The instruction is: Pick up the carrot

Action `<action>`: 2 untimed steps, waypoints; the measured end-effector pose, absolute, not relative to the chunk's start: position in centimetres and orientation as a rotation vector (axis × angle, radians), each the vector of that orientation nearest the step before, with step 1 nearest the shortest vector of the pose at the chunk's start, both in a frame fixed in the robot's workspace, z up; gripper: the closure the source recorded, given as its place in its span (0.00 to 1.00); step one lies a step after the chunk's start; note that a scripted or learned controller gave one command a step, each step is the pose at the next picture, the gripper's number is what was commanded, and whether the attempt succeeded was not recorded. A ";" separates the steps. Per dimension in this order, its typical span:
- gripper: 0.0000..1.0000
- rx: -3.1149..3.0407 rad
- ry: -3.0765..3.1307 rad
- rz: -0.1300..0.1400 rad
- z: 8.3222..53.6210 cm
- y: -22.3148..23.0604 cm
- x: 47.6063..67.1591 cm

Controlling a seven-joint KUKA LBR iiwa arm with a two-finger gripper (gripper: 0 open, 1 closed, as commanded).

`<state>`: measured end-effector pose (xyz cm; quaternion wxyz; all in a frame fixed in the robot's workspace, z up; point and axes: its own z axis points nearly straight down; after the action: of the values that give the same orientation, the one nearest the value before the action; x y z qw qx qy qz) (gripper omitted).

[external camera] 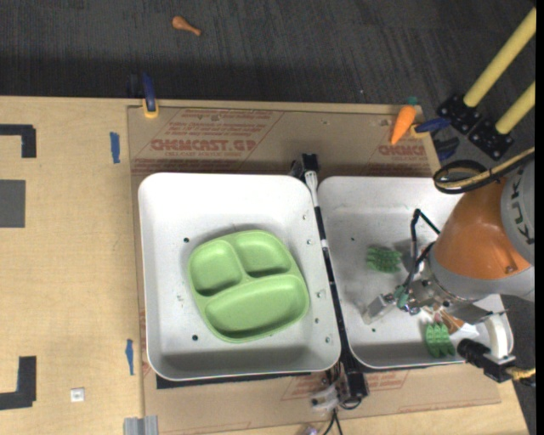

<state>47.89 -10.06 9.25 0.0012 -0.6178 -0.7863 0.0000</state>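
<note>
Camera view looks down on two white bins sitting side by side on a cardboard-covered bench (76, 255). Left bin (161, 212) has a green divided plate (248, 283) lying in it, three compartments, tilted a bit. Right bin (357, 204) is where the arm (484, 242) is hanging out, coming in from the right with its orange band over the bin's right part. The gripper (406, 297) is down low near the middle of that bin, but honestly it's a tangle of metal and wires from this angle, so I can't tell how it's set or whether it has anything.

Also in the right bin: a small green leafy-looking thing (383, 258) just left of the gripper, and a green block (439, 339) near the front edge, under the wrist.

The carrot (403, 124) isn't in either bin. It's lying on the cardboard beyond the right bin's far edge, orange with a green top, well apart from the gripper. Another small orange thing (185, 25) sits on the dark floor way at the far side.
</note>
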 end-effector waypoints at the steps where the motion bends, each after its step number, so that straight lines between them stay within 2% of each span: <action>1: 0.00 -1.509 -2.759 -0.001 11.6 -15.0 48.0; 2: 0.00 -1.627 -2.686 -0.001 9.9 -10.0 47.9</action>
<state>47.94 -10.01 9.89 0.0007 -0.5181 -0.8553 -0.0003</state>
